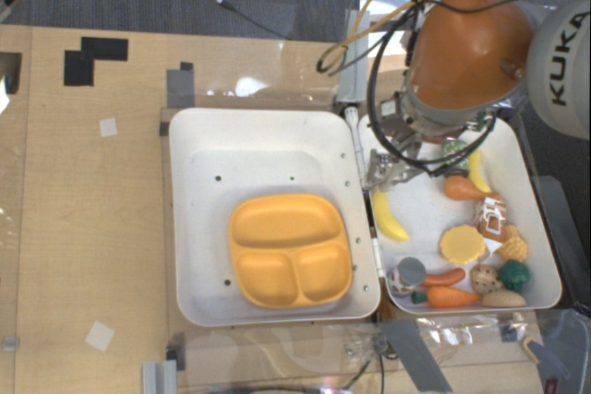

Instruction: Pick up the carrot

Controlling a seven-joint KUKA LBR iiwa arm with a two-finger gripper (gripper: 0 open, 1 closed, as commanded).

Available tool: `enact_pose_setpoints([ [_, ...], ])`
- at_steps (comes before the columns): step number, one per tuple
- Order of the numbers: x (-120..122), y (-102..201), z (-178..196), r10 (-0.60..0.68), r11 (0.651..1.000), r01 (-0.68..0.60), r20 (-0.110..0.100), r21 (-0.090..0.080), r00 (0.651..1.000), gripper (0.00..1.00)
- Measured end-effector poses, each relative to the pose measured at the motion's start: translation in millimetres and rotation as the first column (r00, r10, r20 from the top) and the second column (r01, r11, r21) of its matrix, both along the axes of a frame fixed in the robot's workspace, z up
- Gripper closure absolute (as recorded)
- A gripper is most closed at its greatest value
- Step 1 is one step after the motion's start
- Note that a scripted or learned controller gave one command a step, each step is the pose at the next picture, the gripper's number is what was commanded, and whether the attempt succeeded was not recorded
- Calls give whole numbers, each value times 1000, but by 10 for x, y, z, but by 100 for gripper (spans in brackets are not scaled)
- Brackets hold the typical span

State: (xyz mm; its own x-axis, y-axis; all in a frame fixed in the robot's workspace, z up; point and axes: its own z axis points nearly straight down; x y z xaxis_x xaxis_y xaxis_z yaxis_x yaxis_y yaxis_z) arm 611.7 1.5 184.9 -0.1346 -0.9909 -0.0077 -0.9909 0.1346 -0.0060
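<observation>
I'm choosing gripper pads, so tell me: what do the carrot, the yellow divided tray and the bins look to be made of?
Carrot: probably moulded plastic toy food; even orange colour, smooth, slightly shiny.
Yellow divided tray: likely hard plastic; one uniform colour, rounded moulded compartments, soft sheen.
Bins: seemingly thin formed white plastic; rounded corners, soft highlights.
All by look alone.

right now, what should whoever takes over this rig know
Gripper: low over the left edge of the right white bin; finger state unclear, nothing seen held.
Orange toy carrot: lying at the near edge of that bin, beside a red chilli and a grey disc, well away from the gripper.
Yellow banana: just below the gripper.
Done: nothing yet.
Left: move to the carrot, grasp, lift.
</observation>
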Motion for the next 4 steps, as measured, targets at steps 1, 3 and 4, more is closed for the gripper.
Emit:
enact_pose_setpoints([
  [1, -799, 712, 4, 194, 981, -194, -2, -3, 981, 100],
  [3, -1199, 79, 1196, 799, 601, -799, 2, -12, 601, 100],
  [4, -990, -562, 2314, 830, 558, -829, 0, -18, 558, 100],
])
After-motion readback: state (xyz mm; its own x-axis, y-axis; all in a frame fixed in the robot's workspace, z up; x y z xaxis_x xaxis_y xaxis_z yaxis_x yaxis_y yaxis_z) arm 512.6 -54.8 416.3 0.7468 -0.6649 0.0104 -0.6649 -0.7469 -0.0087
